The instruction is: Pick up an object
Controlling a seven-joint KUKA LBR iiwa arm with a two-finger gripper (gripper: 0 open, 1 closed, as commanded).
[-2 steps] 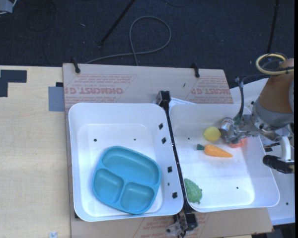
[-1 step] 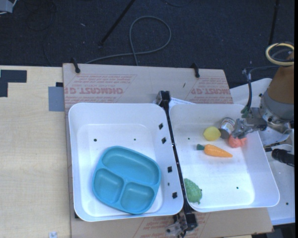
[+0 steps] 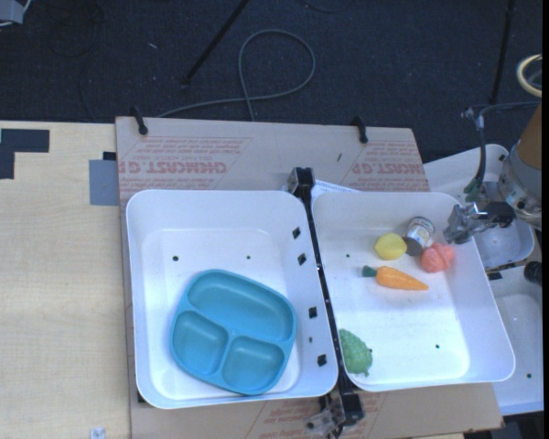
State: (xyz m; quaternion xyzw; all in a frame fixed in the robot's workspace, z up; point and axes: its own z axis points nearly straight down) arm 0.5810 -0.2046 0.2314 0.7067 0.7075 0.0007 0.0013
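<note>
My gripper [image 3: 461, 219] hangs at the far right rim of the right bin [image 3: 457, 355], just above a pink toy [image 3: 437, 258], and whether it is clenched or released I cannot tell from this slant; nothing shows as caught in it. My arm [image 3: 531, 154] comes in from the right edge behind it. Just beside the gripper, toward the bin's middle, lies a small silvery can [image 3: 420, 230] on its side, and touching or nearly touching that is a round yellow piece [image 3: 391, 246]. Below these sits an orange carrot [image 3: 400, 279] with its green stub pointing left, its tip reaching close under the pink toy. Well apart from that cluster, in the near left corner of the same bin, a green leafy lump [image 3: 355, 351] rests against the wall. Across the black divider [image 3: 313, 282], the left bin [image 3: 156, 218] holds a blue compartment tray [image 3: 232, 331], lying flat toward its near side. Both bins rest on a cardboard sheet [image 3: 220, 158] printed with red lettering, with a pale wooden bench [image 3: 46, 291] to the left.
</note>
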